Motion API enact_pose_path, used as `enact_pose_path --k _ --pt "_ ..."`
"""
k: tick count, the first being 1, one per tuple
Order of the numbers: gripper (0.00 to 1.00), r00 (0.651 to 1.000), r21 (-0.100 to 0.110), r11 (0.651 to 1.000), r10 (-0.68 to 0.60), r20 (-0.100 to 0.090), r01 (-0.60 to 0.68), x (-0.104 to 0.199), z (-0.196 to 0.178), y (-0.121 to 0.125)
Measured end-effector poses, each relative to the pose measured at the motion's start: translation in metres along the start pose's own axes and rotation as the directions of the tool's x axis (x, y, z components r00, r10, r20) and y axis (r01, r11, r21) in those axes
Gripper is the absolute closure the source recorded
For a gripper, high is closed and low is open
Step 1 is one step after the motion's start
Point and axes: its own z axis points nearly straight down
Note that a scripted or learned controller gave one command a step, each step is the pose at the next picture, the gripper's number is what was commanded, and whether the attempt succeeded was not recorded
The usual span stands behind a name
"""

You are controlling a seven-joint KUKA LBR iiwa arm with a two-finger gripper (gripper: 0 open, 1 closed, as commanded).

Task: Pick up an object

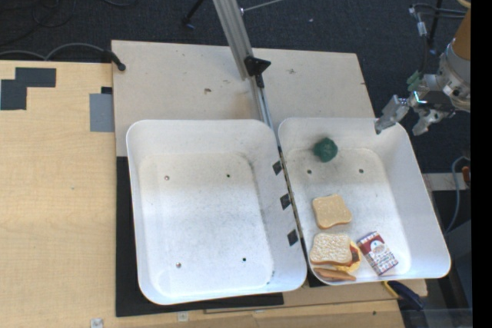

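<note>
White plastic walled the right bin (pixel 415 188), where a round green ball (pixel 326 149) sat near the far end, lower-left of the gripper (pixel 407 117), which hung spread and bare over the far right rim; flat bread slices and a small red carton lay nearer

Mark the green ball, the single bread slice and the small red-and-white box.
round green ball (pixel 326 149), camera view, its centre
single tan bread slice (pixel 331 210), camera view, middle of its top face
small red-and-white box (pixel 378 253), camera view, middle of its printed face
</note>
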Motion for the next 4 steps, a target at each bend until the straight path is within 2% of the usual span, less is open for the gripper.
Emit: enact_pose_path --k 1,4 --pt "0.00 1.000 -0.004 1.000 -0.003 0.002 0.003 0.000 -0.003 0.001" --pt "0.00 1.000 0.001 1.000 0.001 -0.001 -0.001 -0.005 0.175 -0.011"
